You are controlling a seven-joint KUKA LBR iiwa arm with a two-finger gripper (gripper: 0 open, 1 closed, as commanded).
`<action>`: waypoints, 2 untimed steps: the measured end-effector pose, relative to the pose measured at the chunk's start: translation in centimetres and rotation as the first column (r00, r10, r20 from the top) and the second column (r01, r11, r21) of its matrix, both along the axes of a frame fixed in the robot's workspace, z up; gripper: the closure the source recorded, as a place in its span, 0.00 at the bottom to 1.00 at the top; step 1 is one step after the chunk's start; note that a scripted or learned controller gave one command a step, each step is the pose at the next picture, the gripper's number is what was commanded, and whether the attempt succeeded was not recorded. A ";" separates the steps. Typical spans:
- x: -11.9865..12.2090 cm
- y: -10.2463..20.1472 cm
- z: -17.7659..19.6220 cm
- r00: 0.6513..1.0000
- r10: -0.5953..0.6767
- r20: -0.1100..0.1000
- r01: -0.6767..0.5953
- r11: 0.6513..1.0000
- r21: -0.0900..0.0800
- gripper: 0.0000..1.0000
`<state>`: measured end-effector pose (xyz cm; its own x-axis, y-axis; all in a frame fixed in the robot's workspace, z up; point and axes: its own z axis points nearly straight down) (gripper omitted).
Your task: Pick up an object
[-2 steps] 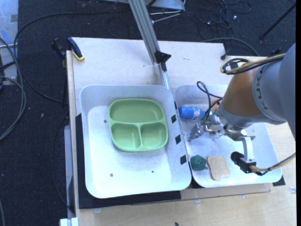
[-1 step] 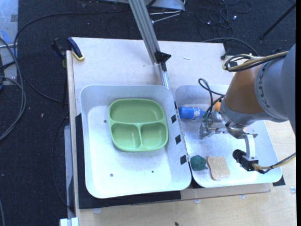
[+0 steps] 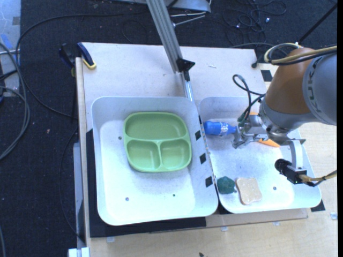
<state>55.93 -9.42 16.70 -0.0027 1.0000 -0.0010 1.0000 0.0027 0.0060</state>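
A pale worktop (image 3: 134,68) seen from above at a slant carries two shallow white bins side by side, with dark floor and loose cables around it. A blue and yellow clamp (image 3: 84,57) grips the worktop's far left corner. The left bin (image 3: 107,197) holds a light green divided plate (image 3: 158,141) with three compartments, lying flat near the bin's middle. A grey metal pole (image 3: 166,31) slants down from the top of the view to the gap between the bins.

The right bin (image 3: 278,197) holds several small things. A blue bottle with a white label (image 3: 218,128) lies on its side near the bin's far left corner. At the near edge, a small dark green lump (image 3: 226,184) sits just beside a tan sponge-like block (image 3: 249,190).

The robot arm reaches in from the right, its orange band (image 3: 286,87) above the wrist. Its fingers (image 3: 242,138) hang low in the right bin, just right of the blue bottle; whether they are spread or closed, or touching anything, cannot be told. An orange object (image 3: 268,141) shows partly beneath the wrist.
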 end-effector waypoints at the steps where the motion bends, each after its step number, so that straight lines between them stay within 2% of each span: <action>1: 0.3 0.6 4.4 1.000 0.001 -0.001 -0.001 1.000 0.000 1.00; 2: 0.4 0.6 6.8 1.000 0.000 -0.002 0.000 1.000 0.000 1.00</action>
